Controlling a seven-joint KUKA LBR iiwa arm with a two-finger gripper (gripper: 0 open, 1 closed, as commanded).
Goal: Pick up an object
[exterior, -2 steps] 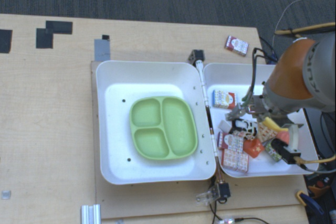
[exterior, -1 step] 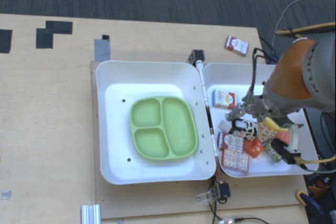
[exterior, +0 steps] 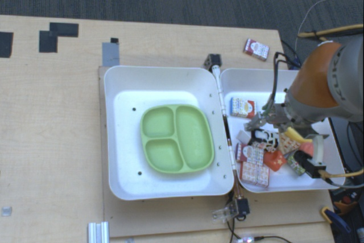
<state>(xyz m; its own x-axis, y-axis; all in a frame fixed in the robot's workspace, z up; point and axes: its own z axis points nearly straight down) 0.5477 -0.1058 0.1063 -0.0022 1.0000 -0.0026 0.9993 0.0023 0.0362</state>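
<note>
Nearest the lens, red snack packets (exterior: 254, 165) crowd the right bin's (exterior: 239, 85) front edge. Gripper (exterior: 259, 122) hangs low over that pile of small objects (exterior: 278, 148); finger spread can't be judged here. Green divided plate (exterior: 177, 139) sits alone in the left bin (exterior: 122, 122).

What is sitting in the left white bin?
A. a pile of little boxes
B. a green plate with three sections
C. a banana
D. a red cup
B: the left bin holds a green plate split into three sections, while the small boxes and packets lie in the right bin.
</note>
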